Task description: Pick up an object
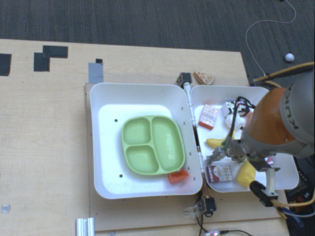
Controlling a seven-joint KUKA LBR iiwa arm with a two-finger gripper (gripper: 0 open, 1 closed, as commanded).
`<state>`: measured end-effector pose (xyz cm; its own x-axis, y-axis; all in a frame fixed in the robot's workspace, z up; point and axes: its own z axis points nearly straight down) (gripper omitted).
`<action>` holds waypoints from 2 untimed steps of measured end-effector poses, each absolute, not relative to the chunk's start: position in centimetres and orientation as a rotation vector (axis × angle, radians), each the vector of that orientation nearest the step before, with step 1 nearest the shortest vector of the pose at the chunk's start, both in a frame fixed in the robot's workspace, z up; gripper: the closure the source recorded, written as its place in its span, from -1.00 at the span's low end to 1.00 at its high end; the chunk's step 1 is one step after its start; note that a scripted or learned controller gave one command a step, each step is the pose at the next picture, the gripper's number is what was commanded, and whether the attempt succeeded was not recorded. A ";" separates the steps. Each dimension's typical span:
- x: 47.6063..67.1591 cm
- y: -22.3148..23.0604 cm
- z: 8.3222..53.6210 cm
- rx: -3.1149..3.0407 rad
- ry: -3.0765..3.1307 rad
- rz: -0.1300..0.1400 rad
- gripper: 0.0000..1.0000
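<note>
Camera view shows a light wooden bench (44, 132) with two shallow white bins side by side. The left bin (106, 146) holds a green plate (152, 145) with three compartments, lying flat near the middle. An orange block (178, 176) lies just beside the lower right edge of this plate, close to the wall between the bins.

The right bin (290, 178) holds several small things. A red and white packet (208, 116) lies in the upper left part. A banana (215, 142) lies below it, near the left wall. A red and white pouch (220, 173) lies in the lower left corner, and a yellow object (246, 174) is just beside it on the right. A small white thing (229, 107) with dark marks sits near the top of the bin, partly hidden by a black cable.

The arm (275, 119), grey with an orange band, reaches in from the right and hangs over the right bin. The gripper (220, 154) is low over the bin, between the banana and the pouch. I cannot tell if it is spread or closed, and nothing is clearly seen held in it.

Outside the bins, a tan wedge (204, 77) lies on the bench above the right bin.
</note>
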<state>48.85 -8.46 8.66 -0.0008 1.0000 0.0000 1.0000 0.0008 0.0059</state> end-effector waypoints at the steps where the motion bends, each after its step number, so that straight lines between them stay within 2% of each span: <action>1: 49.1 -8.4 9.8 2.213 2.219 0.013 1.00; 2: 49.1 -8.4 9.8 2.213 2.219 0.012 -1.00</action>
<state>49.05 -8.41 9.79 -0.0029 1.0000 0.0001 0.9999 0.0029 0.0111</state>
